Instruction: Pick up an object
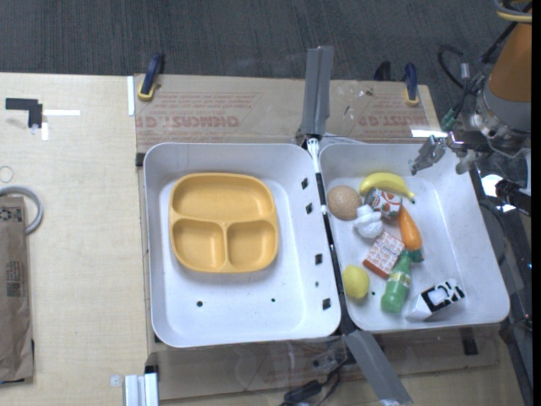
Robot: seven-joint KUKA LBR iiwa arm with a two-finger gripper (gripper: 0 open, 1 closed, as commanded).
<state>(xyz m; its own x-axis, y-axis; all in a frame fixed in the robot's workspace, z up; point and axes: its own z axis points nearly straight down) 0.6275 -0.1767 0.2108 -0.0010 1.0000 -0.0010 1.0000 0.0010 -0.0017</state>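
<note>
The counter [76, 227] holds two white bins, and the left bin [161, 311] has one big yellow plate [224, 222] with three parts in it. Right of the plate, the right bin [473, 244] holds a pile: one banana [386, 183], one brown ball [343, 202], one orange carrot [410, 229], one red box [385, 253], one green bottle [396, 290], one lemon [357, 282] and one black-and-white thing [443, 295], plus small white bits that are hard to make out. Far right of the plate and above the pile, the arm is cut off by the edge, and its tool [431, 155] is small and blurry, so I cannot tell if it is apart or together.
</note>
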